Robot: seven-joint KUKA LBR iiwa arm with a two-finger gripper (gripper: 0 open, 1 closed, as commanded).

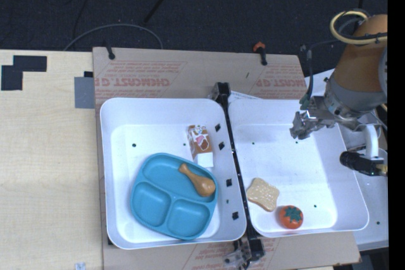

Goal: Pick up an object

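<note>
Nothing is lifted yet: the red toy tomato [291, 217] and the tan toast slice [262, 193] lie near the front wall of the right white bin [329, 167], well apart from the gripper [302, 125], which hangs by the far right; whether it is apart or together I cannot tell. Bare floor between leaves room to descend.

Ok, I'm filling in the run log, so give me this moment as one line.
tool: over right bin, upper right | holding: nothing seen | right bin: toast, tomato | left bin: blue tray, drumstick
</note>
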